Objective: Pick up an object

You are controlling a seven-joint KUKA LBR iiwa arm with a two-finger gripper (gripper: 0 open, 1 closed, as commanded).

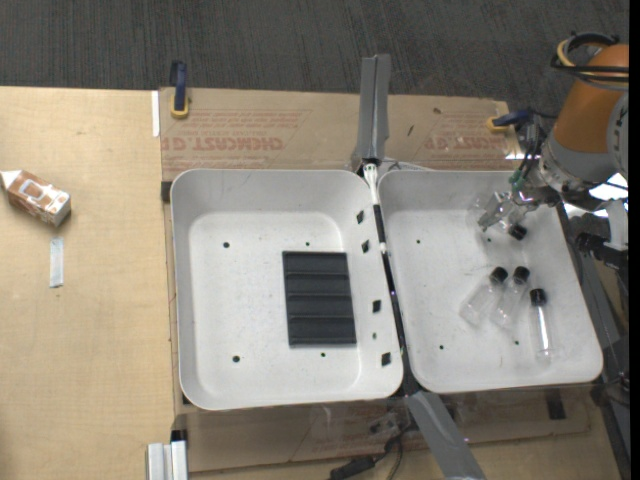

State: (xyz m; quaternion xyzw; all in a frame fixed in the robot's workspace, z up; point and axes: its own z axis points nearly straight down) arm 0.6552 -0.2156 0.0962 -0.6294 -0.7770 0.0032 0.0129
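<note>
Two shallow white bins are seen side by side on the surface (90, 368). The left bin (200, 368) holds a black ribbed block (320, 298) at its centre, its long axis running from 12 to 6 o'clock; open floor is left all round the block, out to the raised rims. The right bin (440, 368) has bare floor across its 9 and 7 o'clock portions, while its 3 to 5 o'clock side is taken up by clear vials with black caps.

The hand (520, 200) is seen at the 1 o'clock corner of the right bin, close to the far rim, under the grey arm with its orange band (588, 108). A clear vial (494, 212) lies at its tip, cap (518, 232) towards 5 o'clock, but whether that vial is gripped or merely lies beside the tip cannot be told. How wide the hand stands cannot be told either.

Of the other vials, one long vial (541, 323) lies near the 3 o'clock rim, its axis running 12 to 6 with the cap at 12. Two shorter vials (480, 303) lie touching, tilted towards 7 o'clock, their glass hard to separate against the white floor.

A small printed box (38, 198) lies on the surface well apart at 9 o'clock. The arm is cut off by the right edge.
</note>
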